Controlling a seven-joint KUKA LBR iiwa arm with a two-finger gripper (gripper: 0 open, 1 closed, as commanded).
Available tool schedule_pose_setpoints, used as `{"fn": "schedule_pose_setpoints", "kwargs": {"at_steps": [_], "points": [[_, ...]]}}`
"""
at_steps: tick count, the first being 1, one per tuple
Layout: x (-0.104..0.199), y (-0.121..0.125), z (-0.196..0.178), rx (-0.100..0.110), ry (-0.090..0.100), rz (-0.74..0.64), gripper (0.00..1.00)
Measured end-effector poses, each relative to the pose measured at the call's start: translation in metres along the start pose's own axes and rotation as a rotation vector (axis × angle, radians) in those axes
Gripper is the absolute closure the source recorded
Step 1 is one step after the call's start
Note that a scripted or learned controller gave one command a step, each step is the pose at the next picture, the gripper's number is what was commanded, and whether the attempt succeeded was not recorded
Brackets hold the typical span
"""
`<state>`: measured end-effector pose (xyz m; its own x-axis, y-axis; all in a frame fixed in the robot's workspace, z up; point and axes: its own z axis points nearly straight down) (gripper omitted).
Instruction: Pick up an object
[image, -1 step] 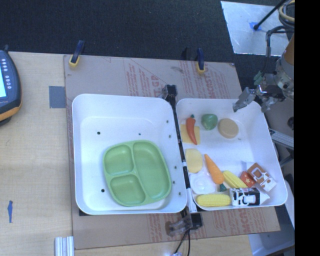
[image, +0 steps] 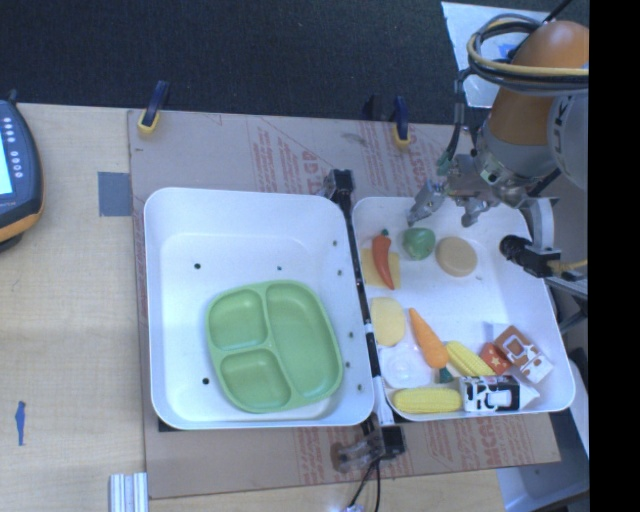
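Observation:
The right bin (image: 520, 300) holds several toy foods. A green ball (image: 420, 241) and a tan round disc (image: 458, 256) lie near its far end, with a red chili (image: 383, 255) on a yellow piece to their left. An orange carrot (image: 428, 338), a pale yellow lump (image: 388, 322), a corn cob (image: 428, 401) and a yellow banana-like piece (image: 468, 358) lie nearer the front. My gripper (image: 445, 208) hangs over the bin's far edge, just above and behind the green ball. Its fingers are spread open with nothing between them.
The left bin (image: 170, 300) carries a green divided plate (image: 272, 345). An orange and white box (image: 515, 352) and a black and white box (image: 490, 394) sit at the right bin's front right corner. A grey handheld pendant (image: 15, 170) lies at the far left of the bench.

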<state>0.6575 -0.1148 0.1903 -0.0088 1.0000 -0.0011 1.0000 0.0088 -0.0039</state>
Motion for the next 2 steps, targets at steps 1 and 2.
{"fn": "schedule_pose_setpoints", "kwargs": {"at_steps": [1, 2], "points": [[-0.002, -0.001, -0.013, 0.002, 0.0, 0.001, 1.0], [0.027, -0.022, -0.001, 0.003, 0.001, 0.002, 1.0]]}}
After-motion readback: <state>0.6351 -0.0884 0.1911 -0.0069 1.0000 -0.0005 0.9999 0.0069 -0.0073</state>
